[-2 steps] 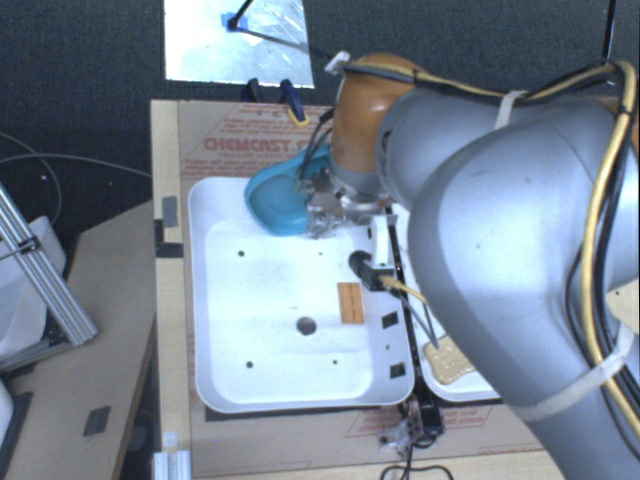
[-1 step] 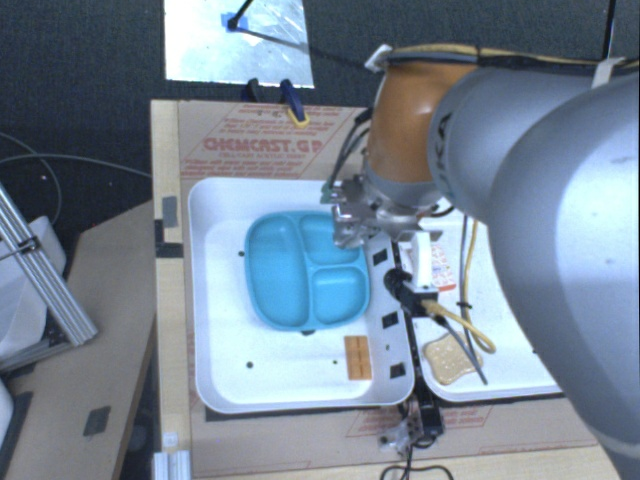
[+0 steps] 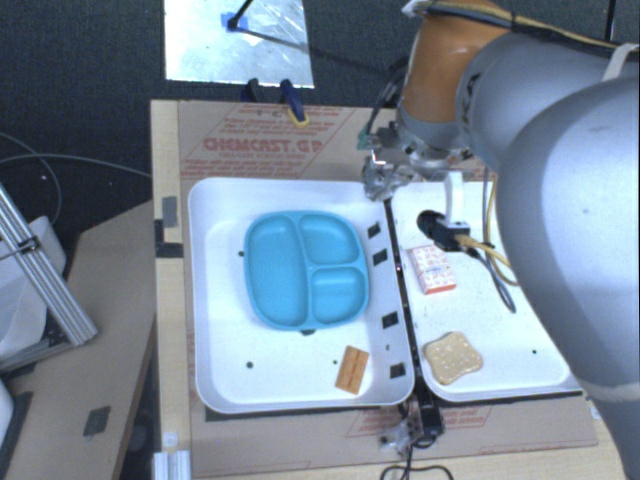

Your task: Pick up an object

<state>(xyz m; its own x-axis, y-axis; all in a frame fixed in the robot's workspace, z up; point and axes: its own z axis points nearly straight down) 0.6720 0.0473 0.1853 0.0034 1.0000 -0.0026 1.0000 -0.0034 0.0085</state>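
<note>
Gripper (image 3: 380, 180): low at the back of the bins, over the rim where the two meet, at the far end of the divide.
Grip: cannot tell whether it is open or closed; the tip is small and blurred against the rim.
Arm (image 3: 560, 168): grey, with an orange band (image 3: 450, 58) above the wrist, reaching in from the right and covering the right bin's far right part.
Left bin (image 3: 215, 298): white and shallow, holding the plate and the block.
Plate (image 3: 305, 268): blue, three compartments, flat in the middle of the left bin.
Block (image 3: 351, 370): small tan oblong, slightly tilted, near the front right corner of the left bin, apart from the plate.
Right bin (image 3: 520, 368): white, holding the box and the toast.
Box (image 3: 432, 268): small, white with red print, flat near the divide, nearer the camera than the gripper and apart from it.
Toast (image 3: 452, 357): pale brown slice at the front left of the right bin, apart from the box.
Cardboard (image 3: 260, 138): brown sheet with red lettering under both bins.
</note>
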